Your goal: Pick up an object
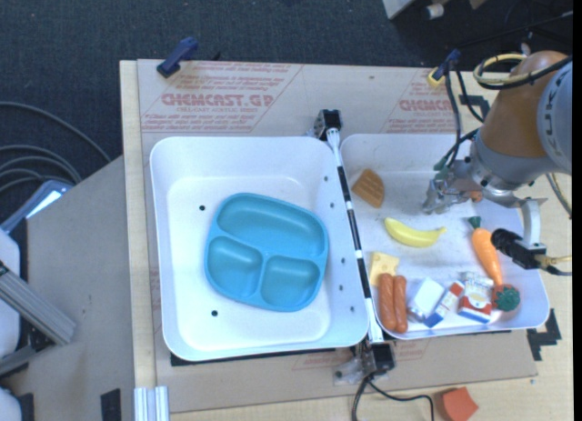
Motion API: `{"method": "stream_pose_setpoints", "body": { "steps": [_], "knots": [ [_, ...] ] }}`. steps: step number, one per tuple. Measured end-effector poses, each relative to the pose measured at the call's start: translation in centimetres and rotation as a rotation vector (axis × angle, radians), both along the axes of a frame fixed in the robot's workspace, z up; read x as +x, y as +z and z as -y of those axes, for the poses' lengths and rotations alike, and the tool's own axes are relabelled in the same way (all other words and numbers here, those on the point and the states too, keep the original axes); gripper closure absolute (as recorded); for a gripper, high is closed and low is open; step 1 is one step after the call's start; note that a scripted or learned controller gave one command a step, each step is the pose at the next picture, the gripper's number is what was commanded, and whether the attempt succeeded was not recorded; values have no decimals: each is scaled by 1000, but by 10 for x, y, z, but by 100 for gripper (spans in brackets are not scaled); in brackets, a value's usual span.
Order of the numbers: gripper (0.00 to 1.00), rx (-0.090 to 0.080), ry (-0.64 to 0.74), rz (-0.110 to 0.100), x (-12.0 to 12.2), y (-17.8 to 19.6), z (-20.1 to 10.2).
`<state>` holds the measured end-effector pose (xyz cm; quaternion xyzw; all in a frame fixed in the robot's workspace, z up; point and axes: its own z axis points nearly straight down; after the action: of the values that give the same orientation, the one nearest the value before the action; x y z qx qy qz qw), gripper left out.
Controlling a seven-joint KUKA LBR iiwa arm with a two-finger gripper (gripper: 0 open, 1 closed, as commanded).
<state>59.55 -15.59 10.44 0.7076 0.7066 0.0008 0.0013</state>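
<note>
Now, low over the far half of the right bin (400,157): the gripper (443,195), on the grey arm (509,151) reaching in from the bench's right edge. Open or closed, cannot tell at this slant; nothing visibly held.

Just toward the near edge from the gripper, on the bin floor: a yellow banana (414,232), lying crosswise and apart from the gripper. Toward the bin's left wall, near the far corner: a brown bread piece (368,187). By the right wall: an orange carrot (486,255), pointing toward the near edge, with a small green thing (506,298) at its near end. Along the near edge, from left: a yellow cheese wedge (383,265), a pair of sausages (393,302) just beside it, then small cartons (428,301) crowded together.

In the left bin (182,192), roughly central: a blue divided plate (265,254), flat on the floor.

On the bench (227,101) itself, at the near edge beyond the right bin: an orange block (457,403).
</note>
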Motion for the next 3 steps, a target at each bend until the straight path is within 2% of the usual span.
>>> {"method": "stream_pose_setpoints", "body": {
  "steps": [1,2,3],
  "knots": [
    [100,0,-1,1,0,10,0],
    [0,0,-1,1,0,10,0],
    [0,0,2,-2,36,-20,15]
  ]
}}
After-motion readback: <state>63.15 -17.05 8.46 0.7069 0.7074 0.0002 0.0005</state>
